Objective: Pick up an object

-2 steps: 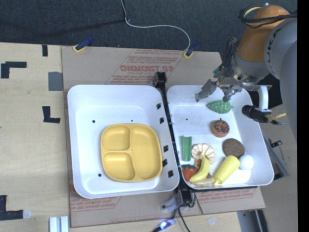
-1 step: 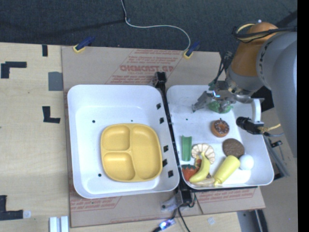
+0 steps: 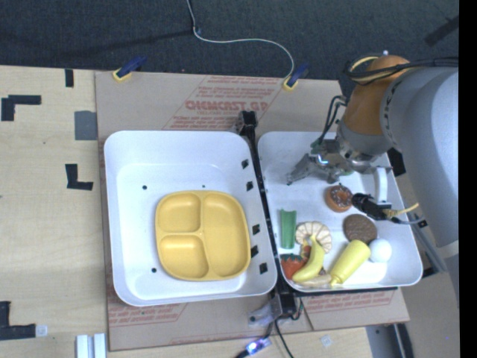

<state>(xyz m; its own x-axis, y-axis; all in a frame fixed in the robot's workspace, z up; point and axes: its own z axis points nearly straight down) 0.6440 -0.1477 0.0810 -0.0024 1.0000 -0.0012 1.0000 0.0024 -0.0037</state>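
Observation:
My gripper (image 3: 311, 177) hangs low over the upper part of the right bin (image 3: 298, 144), fingers spread apart and open, with only bare white floor between them. Just right of it and a bit lower lies a small orange-brown round piece (image 3: 339, 198). Below that are a dark brown disc (image 3: 360, 227) and a white ball (image 3: 381, 250). A yellow bottle (image 3: 349, 260), a banana (image 3: 313, 263), a tan scalloped piece (image 3: 313, 233), a green stick (image 3: 287, 227) and a red piece (image 3: 292, 263) crowd the bin's lower half.
The left bin (image 3: 127, 170) holds a yellow divided plate (image 3: 202, 235). The bins' shared wall (image 3: 257, 192) runs just left of the gripper. The grey arm with its orange band (image 3: 373, 103) fills the upper right. A thin cable (image 3: 223, 39) trails behind the bench.

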